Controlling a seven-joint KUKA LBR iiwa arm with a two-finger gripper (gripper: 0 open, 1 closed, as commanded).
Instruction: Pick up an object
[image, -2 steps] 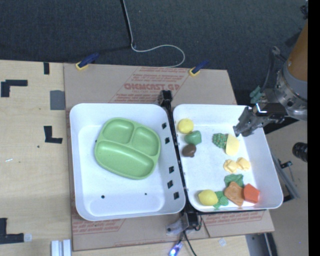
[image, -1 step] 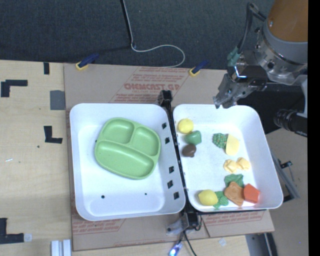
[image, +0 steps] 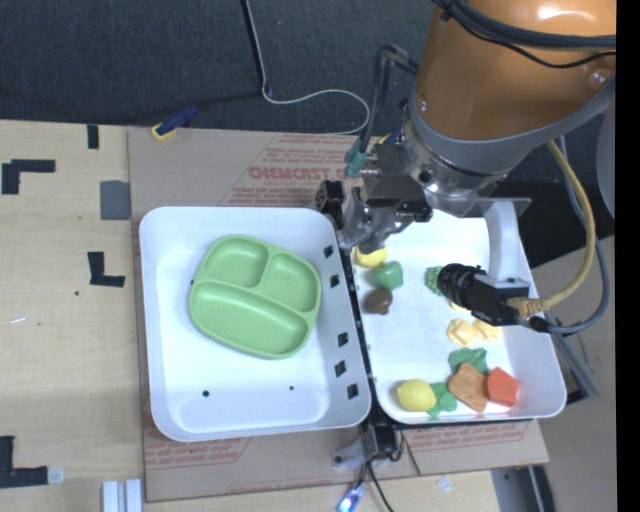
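We see the gripper (image: 368, 240) low over a yellow toy (image: 371, 257) (finger state: we cannot tell); nothing lifted, so the pick remains.

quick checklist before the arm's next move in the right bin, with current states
1. Gripper over the right bin, at its far left corner: ok.
2. Target below it: a yellow piece lies right under the gripper, a green piece and a brown piece just nearer: ok.
3. Something held between the fingers: cannot tell.
4. Room beside the target: it sits close to the wall between the bins: not ok.
5. Green divided plate in the left bin, apart from the arm: ok.
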